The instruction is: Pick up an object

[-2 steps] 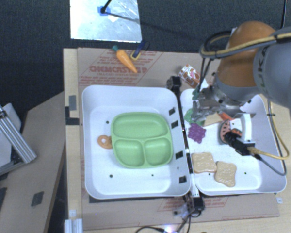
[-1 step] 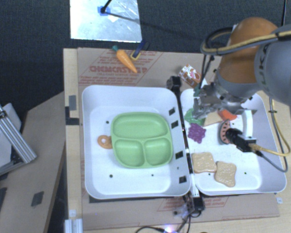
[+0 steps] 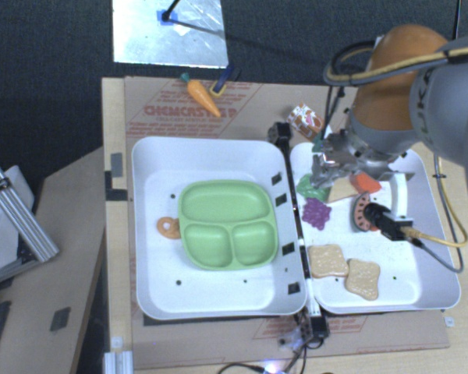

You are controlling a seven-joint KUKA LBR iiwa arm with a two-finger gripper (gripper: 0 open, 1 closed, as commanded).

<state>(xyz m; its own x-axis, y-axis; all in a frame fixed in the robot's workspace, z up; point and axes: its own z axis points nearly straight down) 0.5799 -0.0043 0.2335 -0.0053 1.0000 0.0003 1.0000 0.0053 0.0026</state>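
Because the tool [image 3: 324, 171], whose grip I cannot make out, hangs low over crowded toys, it could nudge the green leaf [image 3: 309, 185] or grapes [image 3: 317, 213] aside and close on nothing.

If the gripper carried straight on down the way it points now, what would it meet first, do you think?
Probably the green leafy toy or the tan wedge piece just under the gripper in the right bin; depth is unclear.

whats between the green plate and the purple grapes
In the camera view, the two bins' adjoining walls, with black clips on them, run between the green divided plate in the left bin and the purple grapes in the right bin.
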